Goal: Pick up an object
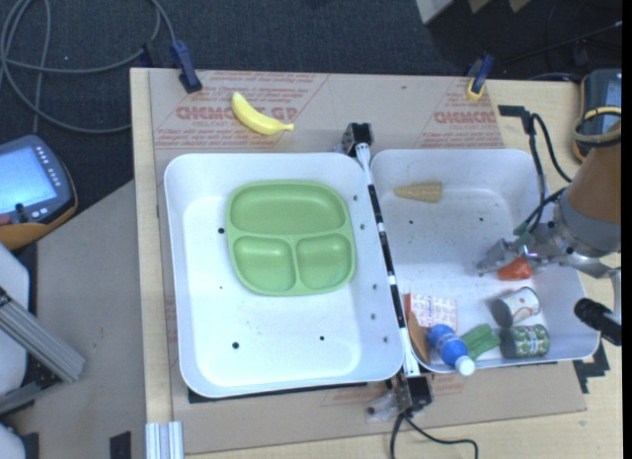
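Bench [296, 418]: pale wood top with printed cardboard sheeting along its far side, held by two blue clamps [185, 65] at the far corners. Left bin [197, 329]: shallow, white, rounded corners, touching the right bin along a shared central seam. Right bin [444, 166]: same make, with its contents gathered mostly toward the near edge. Divided plate [291, 235]: light green, three compartments, lying flat in the far half of the left bin. Arm [597, 200]: grey with orange band, entering from the right over the right bin's right wall. Gripper [509, 258]: low over the right part of the right bin, just above a small orange-red object [514, 270]; whether its fingers are apart or closed cannot be told, nor whether they touch that object. Banana [259, 115]: yellow, lying on the cardboard beyond the left bin, outside both bins. Bottle [446, 344]: clear with a blue cap, at the near edge of the right bin, beside a patterned packet [432, 309]. Can [525, 341]: on its side in the near right corner, just beside a white cup-like item [520, 304]. Green piece [481, 340]: between bottle and can. Tan cone-shaped item [420, 191]: alone at the far side of the right bin, well apart from the rest.
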